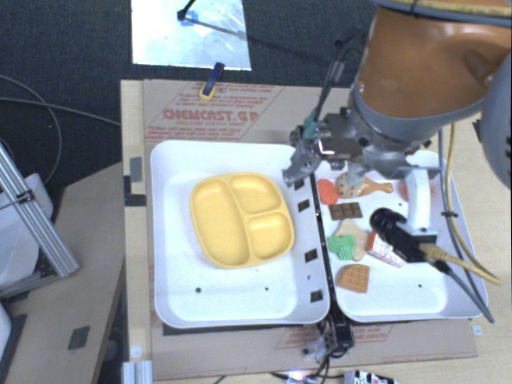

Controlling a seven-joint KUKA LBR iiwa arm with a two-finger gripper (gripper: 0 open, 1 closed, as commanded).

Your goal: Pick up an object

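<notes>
The grey arm [416,78] reaches in from the right, its orange band high and large in the view. Its wrist bends down toward the far end of the wall where the two white bins meet. The claw [299,168] hangs there over that dividing wall, pointing down and slightly left. Whether it is spread or pressed together cannot be told from this angle.

The things to pick lie in the right bin [416,298], all on the claw's right and nearer the camera than it. Just beside the claw is one red-orange piece [326,190]. One toy drumstick [366,186] lies a little further right. One brown chocolate bar [346,210] sits just past the red-orange piece. One green ridged piece [342,248] is further toward the camera. One waffle [353,278] lies furthest from the claw.

To the claw's left and nearer the camera, the left bin [176,286] holds one yellow plate [240,218] with three compartments, close to the claw but not touching it. Both bins rest on a cardboard sheet [232,114] on the table [80,214].
</notes>
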